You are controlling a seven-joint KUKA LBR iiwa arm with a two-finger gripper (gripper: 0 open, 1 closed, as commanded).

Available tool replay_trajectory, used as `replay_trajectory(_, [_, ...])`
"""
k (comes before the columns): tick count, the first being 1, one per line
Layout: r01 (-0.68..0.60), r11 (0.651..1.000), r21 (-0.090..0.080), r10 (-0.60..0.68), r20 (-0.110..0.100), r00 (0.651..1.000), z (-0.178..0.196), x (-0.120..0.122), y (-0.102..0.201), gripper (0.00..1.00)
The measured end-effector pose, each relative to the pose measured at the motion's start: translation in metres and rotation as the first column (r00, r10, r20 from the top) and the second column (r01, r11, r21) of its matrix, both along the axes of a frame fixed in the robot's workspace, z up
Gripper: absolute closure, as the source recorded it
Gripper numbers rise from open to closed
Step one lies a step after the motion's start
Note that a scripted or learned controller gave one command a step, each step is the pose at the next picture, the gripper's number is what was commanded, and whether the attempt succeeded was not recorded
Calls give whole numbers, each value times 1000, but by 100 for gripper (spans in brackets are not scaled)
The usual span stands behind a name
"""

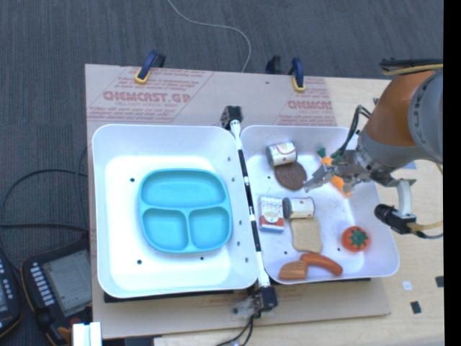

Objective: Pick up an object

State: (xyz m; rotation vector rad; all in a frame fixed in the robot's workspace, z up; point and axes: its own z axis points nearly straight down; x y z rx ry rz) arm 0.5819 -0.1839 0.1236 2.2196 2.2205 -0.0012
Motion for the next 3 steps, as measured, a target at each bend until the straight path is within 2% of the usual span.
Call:
replay_trajectory(1, [0, 1000, -1, 0, 1, 1000, 10, 0, 0, 100])
replay_trajectory(2, [0, 1000, -1, 0, 1, 1000, 10, 0, 0, 0])
replay_trajectory(3, [0, 1000, -1, 0, 1, 1000, 20, 1, 0, 100])
